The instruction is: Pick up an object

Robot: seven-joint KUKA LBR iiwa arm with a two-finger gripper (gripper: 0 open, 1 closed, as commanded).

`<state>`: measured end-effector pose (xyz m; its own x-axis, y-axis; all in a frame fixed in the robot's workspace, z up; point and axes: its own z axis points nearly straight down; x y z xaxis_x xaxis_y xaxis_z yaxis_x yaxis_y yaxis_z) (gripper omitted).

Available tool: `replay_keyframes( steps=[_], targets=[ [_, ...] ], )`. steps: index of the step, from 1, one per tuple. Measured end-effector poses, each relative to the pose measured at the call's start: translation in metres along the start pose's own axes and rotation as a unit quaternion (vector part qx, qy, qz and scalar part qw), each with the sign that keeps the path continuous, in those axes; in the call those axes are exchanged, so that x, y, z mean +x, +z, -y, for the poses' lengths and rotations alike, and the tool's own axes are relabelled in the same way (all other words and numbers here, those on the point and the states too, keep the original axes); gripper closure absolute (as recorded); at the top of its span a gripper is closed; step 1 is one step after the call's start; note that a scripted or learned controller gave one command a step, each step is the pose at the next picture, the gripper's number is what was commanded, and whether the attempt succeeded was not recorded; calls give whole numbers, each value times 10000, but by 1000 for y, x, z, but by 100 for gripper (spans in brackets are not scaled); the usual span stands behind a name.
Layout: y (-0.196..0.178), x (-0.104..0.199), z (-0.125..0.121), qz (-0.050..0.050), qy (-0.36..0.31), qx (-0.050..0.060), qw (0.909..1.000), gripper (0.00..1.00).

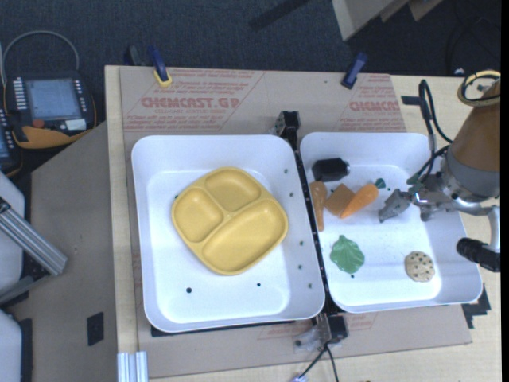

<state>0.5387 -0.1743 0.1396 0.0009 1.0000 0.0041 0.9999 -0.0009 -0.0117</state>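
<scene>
The right bin (pixel 374 293) holds a black object (pixel 330 168) at its back left, an orange stick (pixel 318 205) along the left wall, an orange wedge (pixel 340 200) and a carrot (pixel 366 196) beside it. A green leafy piece (pixel 347 254) lies near the front, and a cookie (pixel 419 266) at the front right. My gripper (pixel 393 207) hovers low over the right bin, just right of the carrot, its grey fingers pointing left with nothing between them.
The left bin (pixel 159 237) holds a yellow divided plate (pixel 230 219). A black divider runs between the bins. Cables and the arm's body crowd the right bin's right side. Clamps sit at the board's far edge.
</scene>
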Motion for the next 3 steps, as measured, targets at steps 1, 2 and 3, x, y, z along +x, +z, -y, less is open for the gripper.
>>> replay_keyframes(
  steps=[1, 2, 3],
  targets=[
    [57, 1, 1, -1, -2, -2, 10000, 0],
    [46, 0, 0, 10, -3, -20, 10000, 100],
    [5, 0, -5, 28, -12, -68, 10000, 100]
  ],
)
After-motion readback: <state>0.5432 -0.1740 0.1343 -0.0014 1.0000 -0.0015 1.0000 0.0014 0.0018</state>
